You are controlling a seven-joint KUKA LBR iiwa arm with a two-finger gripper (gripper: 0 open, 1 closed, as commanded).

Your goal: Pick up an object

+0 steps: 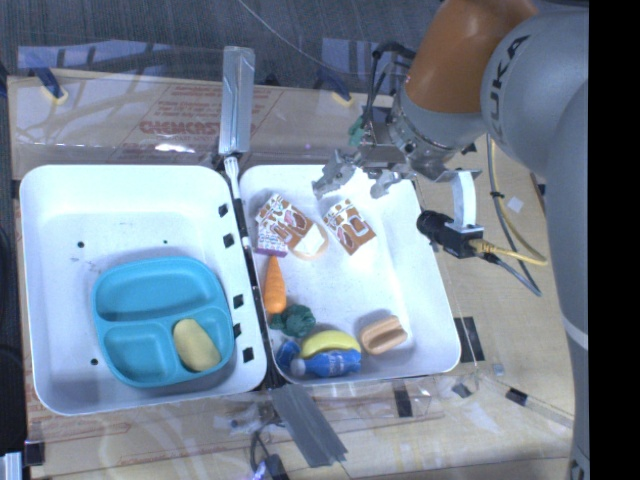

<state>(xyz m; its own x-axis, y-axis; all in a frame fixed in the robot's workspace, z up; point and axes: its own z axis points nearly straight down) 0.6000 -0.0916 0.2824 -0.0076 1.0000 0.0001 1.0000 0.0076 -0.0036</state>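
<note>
The jaws [357, 175] are standing wide apart and holding nothing, hovering over the far end of the right bin [425, 268]. Just below them a small brown-and-white carton [349, 224] is lying flat and tilted on the bin floor, a second carton [285, 225] sitting near it to the left. The nearer carton is judged light, fairly stiff but crushable, its printed skin likely slick; a hold across its narrow sides looks best. A carrot [274, 285], banana [331, 343] and bread roll [383, 332] are resting toward the near end. A blue tray [150, 313] is occupying the left bin [60, 228].
</note>
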